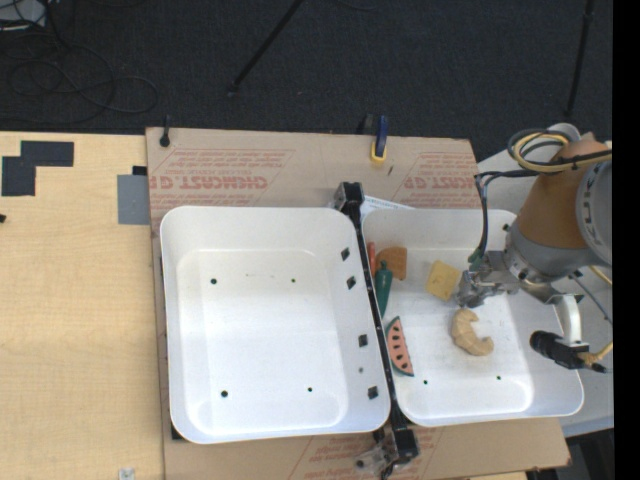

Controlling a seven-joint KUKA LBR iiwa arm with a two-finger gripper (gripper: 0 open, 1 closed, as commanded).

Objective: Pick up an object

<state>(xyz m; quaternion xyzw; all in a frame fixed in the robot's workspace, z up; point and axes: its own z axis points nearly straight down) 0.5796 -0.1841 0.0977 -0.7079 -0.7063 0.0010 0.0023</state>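
1. Bins sat side by side on the bench. The left bin (262, 318) had nothing in it that I could see, and the right bin (500, 388) had the toy food.
2. The gripper (472, 290) hung low in the right bin, just above a tan croissant (471, 332). It was near the top end of the croissant, maybe touching it. I could not tell.
3. I could not tell if the gripper was open or closed. It was too small and dark to see. Nothing looked lifted.
4. A yellow cheese block (443, 279) lay just beside the gripper on its left. A watermelon slice (400, 346), a green thing (384, 288) and an orange-brown piece (392, 262) lay by the black divider (366, 308).
5. To do this well, I thought the arm should go straight down over the fat middle of the croissant, not its thin tip.
6. It should stay off the cheese block, squeeze gently, then lift slowly so the curved toy would not slip out.
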